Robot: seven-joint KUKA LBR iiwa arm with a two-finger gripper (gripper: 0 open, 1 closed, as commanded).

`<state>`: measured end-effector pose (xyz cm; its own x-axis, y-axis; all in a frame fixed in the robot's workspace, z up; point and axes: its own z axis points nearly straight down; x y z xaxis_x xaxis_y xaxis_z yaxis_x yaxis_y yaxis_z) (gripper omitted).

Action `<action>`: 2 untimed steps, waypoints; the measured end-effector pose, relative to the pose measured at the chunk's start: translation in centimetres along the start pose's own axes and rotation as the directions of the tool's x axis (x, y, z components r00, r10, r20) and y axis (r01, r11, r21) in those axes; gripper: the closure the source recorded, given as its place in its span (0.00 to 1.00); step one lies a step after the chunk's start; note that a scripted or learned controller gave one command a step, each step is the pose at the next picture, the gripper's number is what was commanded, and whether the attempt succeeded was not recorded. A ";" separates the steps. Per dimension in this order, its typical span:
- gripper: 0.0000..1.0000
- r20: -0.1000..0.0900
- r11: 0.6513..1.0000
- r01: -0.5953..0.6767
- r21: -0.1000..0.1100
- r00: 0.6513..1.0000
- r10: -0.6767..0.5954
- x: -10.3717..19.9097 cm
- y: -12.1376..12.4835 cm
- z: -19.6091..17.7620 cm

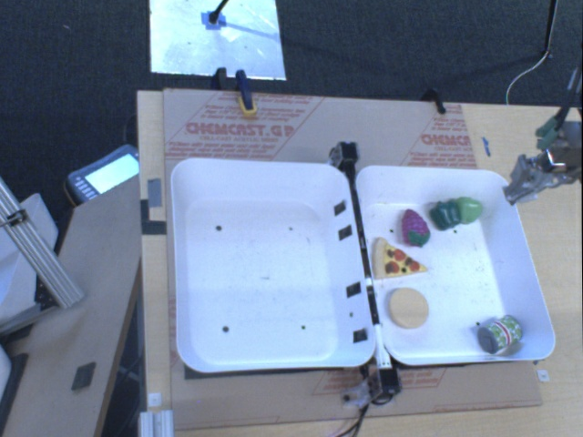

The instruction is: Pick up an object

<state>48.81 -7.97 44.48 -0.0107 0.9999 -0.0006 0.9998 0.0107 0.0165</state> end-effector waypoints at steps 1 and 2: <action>1.00 -0.002 1.000 -0.009 0.029 1.000 0.009 0.8 -0.5 16.3; 1.00 -0.001 1.000 -0.001 0.002 1.000 0.001 5.3 2.7 5.8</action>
<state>51.51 -2.63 38.74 -0.0098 1.0000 0.0005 0.9998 0.0098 0.0149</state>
